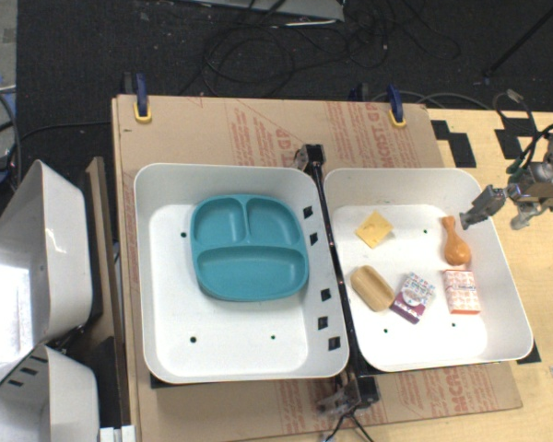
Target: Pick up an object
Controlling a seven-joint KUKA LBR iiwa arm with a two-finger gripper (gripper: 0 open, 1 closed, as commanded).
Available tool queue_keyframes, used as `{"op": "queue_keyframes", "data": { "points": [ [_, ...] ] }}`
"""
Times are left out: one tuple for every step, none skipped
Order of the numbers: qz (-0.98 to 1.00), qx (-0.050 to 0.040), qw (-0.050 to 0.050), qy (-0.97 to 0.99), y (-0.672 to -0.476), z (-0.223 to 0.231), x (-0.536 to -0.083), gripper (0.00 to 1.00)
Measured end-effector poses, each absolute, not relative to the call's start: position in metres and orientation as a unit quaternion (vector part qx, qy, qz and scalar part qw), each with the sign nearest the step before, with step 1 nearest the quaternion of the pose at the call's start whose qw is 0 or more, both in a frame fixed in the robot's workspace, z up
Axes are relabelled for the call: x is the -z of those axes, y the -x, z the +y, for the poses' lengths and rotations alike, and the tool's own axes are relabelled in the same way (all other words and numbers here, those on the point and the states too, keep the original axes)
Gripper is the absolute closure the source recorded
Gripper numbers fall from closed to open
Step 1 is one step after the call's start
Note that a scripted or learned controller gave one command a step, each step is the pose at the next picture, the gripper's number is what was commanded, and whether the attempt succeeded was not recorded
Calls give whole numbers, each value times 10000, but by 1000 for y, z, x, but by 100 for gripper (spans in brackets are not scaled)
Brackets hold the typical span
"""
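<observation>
The two-finger gripper (502, 201) is poised at the right white bin's (507, 334) rim – whether spread or closed cannot be told – presumably staged for the nearby orange drumstick-shaped toy (455, 241).

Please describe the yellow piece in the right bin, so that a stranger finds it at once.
Look in the right white bin, in its upper left part, near the divider. The yellow cheese wedge lies there alone, above the bread roll. It is the one flat, pale yellow thing.
</observation>
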State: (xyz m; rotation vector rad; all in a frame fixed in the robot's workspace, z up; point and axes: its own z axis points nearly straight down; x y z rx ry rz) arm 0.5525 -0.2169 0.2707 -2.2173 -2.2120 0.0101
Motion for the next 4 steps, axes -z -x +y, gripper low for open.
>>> {"op": "queue_keyframes", "data": {
  "points": [
    [-7075,-2,-2,7067,-555,-216,-277,0],
    [-7065,-13,17,7077,-552,-221,-233,0],
    [-7070,-10,15,7072,-562,-219,-183,0],
    [-7068,-12,24,7074,-557,-209,-132,0]
  ]
}}
